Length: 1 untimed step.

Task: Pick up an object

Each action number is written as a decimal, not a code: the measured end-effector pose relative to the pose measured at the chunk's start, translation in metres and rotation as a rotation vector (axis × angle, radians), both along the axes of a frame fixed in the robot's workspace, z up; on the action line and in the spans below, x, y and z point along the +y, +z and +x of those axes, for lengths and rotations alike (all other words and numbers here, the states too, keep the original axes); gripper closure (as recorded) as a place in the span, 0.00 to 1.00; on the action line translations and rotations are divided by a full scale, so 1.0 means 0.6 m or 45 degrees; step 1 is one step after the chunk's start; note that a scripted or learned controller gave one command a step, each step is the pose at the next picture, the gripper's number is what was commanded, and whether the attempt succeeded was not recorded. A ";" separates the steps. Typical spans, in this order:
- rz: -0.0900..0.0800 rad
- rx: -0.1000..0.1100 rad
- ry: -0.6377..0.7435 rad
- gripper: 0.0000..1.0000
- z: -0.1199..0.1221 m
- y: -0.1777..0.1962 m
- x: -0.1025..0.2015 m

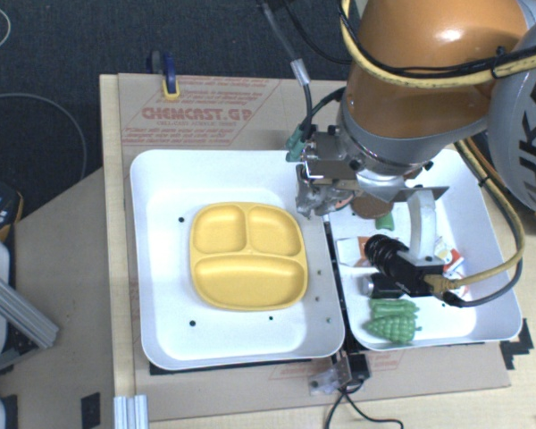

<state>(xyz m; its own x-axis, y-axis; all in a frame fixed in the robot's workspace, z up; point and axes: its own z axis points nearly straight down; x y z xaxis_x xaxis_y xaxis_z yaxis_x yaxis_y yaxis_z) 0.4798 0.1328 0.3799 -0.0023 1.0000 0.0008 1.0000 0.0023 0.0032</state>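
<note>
- The plate (247, 256) is yellow, smooth and shiny, with three dips; it lies flat in the left bin (161, 195).
- A green toy (393, 320), bumpy all over, lies at the right bin's (482, 315) near edge.
- The gripper (368, 195) hangs over the right bin (the arm (438, 52) hides it, so I cannot tell if it is open or holding anything).

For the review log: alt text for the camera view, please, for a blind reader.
The grey robot arm with an orange band reaches in from the right, its tool hanging near the seam between two shallow white bins. The left bin holds a yellow three-compartment plastic plate; the right bin holds a green bumpy plastic object and small clutter.
</note>
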 end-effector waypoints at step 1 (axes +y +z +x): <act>-0.007 0.027 0.000 1.00 -0.009 -0.350 0.080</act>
<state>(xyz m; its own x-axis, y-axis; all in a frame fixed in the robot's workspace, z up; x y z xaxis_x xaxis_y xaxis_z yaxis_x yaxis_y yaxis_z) 0.4746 0.1810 0.1698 -0.0022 1.0000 -0.0049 0.9998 0.0021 -0.0177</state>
